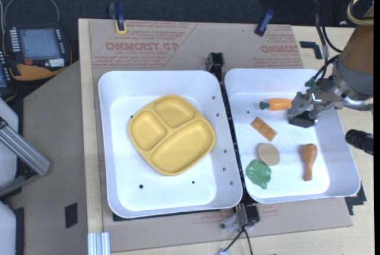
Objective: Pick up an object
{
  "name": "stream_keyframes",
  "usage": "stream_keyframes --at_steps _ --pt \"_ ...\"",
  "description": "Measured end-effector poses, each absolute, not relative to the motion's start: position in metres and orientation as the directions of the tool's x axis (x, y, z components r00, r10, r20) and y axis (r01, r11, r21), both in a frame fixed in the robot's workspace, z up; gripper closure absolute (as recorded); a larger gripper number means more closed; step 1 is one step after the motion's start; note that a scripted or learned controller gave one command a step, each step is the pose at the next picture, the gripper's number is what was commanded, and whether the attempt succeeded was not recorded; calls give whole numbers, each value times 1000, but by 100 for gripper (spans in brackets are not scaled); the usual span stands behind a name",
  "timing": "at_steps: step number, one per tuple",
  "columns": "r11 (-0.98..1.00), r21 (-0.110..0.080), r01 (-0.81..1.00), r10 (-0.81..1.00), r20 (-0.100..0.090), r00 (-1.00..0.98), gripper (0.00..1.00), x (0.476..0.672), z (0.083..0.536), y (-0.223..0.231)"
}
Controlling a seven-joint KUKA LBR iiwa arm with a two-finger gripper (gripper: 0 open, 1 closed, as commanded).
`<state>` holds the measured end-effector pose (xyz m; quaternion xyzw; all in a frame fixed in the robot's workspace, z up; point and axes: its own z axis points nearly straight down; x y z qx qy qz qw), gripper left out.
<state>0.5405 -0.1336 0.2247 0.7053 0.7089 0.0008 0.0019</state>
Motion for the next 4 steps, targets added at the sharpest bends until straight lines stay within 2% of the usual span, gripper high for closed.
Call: stream_keyframes --at_steps 1,3,4 --pt "6 2 1000 1000 0 -6 100 563 214 -82" --pt "6 5 1000 1000 1 -6 100 607 230 26" --pt "5 3 1000 1000 0 -5 100 627 220 69"
